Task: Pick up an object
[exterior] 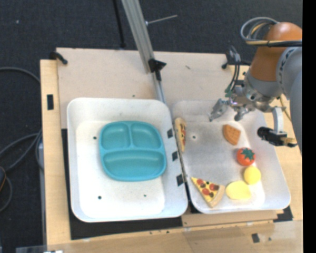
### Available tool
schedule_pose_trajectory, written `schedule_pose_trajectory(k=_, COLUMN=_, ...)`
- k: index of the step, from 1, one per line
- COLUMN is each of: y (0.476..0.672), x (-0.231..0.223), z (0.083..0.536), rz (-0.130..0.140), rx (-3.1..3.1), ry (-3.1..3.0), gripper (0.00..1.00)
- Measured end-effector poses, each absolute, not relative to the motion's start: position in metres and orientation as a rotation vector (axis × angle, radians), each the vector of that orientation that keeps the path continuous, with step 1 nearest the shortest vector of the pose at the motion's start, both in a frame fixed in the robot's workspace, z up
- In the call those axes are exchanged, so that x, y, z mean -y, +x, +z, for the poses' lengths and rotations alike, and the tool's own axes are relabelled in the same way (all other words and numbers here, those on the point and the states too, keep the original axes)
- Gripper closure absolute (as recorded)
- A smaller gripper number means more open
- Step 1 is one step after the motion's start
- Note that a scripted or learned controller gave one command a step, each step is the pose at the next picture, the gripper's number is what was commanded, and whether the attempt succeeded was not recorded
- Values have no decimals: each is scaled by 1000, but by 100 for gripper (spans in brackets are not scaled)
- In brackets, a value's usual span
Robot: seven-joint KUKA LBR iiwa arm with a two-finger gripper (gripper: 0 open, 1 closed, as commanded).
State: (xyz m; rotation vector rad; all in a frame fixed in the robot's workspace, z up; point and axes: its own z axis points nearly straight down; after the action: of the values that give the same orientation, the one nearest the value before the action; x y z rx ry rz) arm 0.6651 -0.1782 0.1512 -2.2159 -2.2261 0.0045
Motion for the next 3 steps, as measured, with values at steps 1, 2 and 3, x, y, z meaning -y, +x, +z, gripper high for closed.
schedule_pose_trajectory(k=1, y=664, x=179, z=98, rz=5, rx=2226, ry=-2215, gripper=0)
schedule_pose_trajectory(k=2, y=667, x=180, z=114, rz=0, rx=2234, ry=-2219, gripper=100)
schedule_pose_trajectory(k=3, y=659, x=182, z=164, rz=-4, rx=2225, ry=-2226, gripper=100)
